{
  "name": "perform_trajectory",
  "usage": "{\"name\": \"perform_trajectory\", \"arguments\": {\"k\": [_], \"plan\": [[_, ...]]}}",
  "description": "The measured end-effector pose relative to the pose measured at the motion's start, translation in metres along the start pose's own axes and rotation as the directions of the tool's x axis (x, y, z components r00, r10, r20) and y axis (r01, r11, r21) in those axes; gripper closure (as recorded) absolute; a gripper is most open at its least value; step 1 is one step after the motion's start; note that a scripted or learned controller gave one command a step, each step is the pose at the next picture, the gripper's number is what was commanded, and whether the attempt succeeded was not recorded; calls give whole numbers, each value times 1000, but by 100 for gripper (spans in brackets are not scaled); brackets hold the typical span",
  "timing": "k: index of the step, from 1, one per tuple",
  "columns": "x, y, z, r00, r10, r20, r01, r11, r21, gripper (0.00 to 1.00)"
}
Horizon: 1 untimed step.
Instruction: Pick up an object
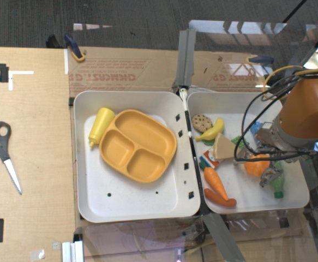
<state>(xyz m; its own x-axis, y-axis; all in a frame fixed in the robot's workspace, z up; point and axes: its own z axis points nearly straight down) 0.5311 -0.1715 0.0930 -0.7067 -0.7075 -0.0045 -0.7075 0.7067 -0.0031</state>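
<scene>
Pale wooden bench (28,162), glossy white bins, smooth three-compartment yellow tray (138,145).

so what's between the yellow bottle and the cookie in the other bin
In the camera view, the orange divided tray lies between the yellow bottle and the cookie, then the two bins' adjoining walls.

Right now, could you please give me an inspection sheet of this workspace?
Surface: two white bins, left bin and right bin, side by side on the bench.
Job's things: right bin holds cookie, banana, carrot, orange object.
Clutter: yellow divided tray and yellow bottle in left bin.
Grippers: gripper low in right bin, by the orange object; grasp unclear.
Cables: black cables looping off the arm.
Surroundings: scissors on bench at left.
</scene>
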Motion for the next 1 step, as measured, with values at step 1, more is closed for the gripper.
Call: {"name": "perform_trajectory", "arguments": {"k": [1], "plan": [[31, 2, 0, 981, 194, -2, -194, 981, -2, 0]]}}
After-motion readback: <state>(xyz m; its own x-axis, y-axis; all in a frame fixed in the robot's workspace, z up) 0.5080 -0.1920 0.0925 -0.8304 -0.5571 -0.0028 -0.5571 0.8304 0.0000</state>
